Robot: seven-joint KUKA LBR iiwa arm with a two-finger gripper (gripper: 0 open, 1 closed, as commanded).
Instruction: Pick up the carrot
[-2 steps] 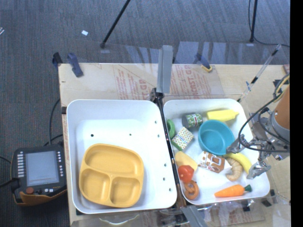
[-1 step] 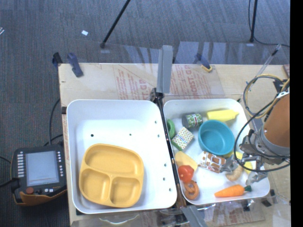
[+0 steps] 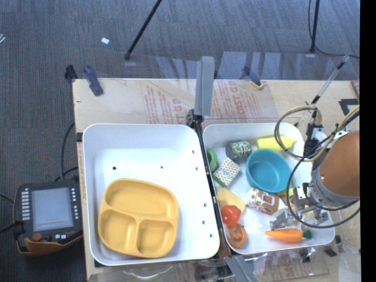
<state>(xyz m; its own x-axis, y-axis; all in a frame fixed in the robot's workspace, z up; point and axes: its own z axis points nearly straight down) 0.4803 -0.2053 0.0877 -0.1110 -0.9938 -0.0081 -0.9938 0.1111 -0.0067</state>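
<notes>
left bin [image 3: 94, 151]: plain white plastic
divided plate [image 3: 138, 217]: yellow all over, in the left bin
round bowl [image 3: 268, 171]: blue, in the white right bin [image 3: 232, 133]
carrot [image 3: 285, 235]: orange with a green tip, right of the bowl's bin centre, near its front
tomato [image 3: 231, 215]: red
block [image 3: 276, 143]: pale yellow, behind the bowl
arm [image 3: 343, 166]: orange band, grey below
</notes>
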